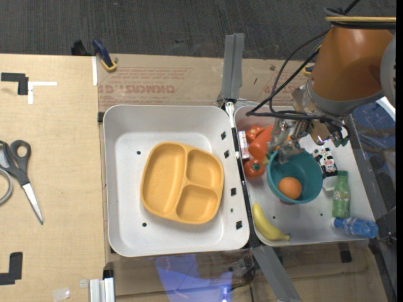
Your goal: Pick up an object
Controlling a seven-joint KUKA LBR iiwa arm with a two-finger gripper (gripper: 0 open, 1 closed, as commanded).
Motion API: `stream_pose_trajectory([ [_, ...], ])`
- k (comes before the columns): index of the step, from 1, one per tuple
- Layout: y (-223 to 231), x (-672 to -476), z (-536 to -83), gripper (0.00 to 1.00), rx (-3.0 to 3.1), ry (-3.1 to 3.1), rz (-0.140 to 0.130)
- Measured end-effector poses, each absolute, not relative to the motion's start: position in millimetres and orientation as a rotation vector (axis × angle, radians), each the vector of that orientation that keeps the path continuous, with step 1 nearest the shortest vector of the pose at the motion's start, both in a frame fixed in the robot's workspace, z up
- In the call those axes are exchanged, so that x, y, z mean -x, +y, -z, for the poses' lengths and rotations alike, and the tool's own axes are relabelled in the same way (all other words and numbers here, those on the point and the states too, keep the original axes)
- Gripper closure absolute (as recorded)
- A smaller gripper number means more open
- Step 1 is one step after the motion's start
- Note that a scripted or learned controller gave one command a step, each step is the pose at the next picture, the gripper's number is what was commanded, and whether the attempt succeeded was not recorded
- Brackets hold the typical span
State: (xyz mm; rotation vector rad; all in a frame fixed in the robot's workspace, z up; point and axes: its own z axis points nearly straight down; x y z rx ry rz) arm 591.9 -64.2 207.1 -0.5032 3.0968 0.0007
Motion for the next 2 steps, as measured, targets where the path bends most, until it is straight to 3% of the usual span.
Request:
stream_pose_trajectory([
  [1,-134.4,-603.9,-104.7,1.00,0.396,3.113,0.001],
  [2,-102.4,-500.6,-99.9,1.00,0.912,2.977,0.015],
])
